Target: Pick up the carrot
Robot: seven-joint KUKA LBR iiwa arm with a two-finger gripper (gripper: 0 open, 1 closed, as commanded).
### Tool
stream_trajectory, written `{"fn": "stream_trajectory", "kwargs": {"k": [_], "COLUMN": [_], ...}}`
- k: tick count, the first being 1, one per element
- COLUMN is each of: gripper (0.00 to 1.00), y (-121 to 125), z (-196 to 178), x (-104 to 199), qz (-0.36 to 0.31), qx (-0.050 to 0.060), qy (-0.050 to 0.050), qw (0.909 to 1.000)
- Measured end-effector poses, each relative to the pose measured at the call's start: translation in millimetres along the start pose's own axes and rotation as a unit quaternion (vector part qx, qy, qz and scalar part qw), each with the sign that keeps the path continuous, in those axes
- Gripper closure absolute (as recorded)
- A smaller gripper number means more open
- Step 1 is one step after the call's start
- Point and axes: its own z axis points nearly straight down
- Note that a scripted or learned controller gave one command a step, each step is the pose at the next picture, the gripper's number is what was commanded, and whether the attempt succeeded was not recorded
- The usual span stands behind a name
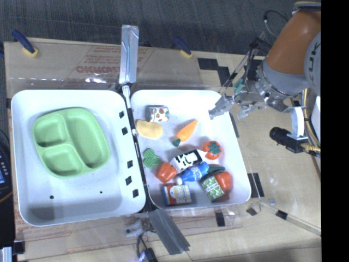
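Claw (218,109): at right bin's (232,192) upper right edge, grip state can't tell. Carrot (187,130): lies slantwise, near yellow toy (149,129). Approach fm above, close across orange body.

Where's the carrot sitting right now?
The carrot lies in the right bin, in its upper middle, just right of the pale yellow piece and below-left of the tool, which is near the bin's top right rim.
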Motion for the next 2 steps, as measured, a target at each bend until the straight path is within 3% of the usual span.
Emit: {"fn": "stream_trajectory", "kwargs": {"k": [1, 2], "gripper": [0.0, 0.0], "y": [26, 34], "z": [130, 188], "x": [-11, 27], "qz": [0.108, 0.087], "qx": [0.002, 0.0], "qy": [0.001, 0.0], "qw": [0.9941, 0.9962]}}
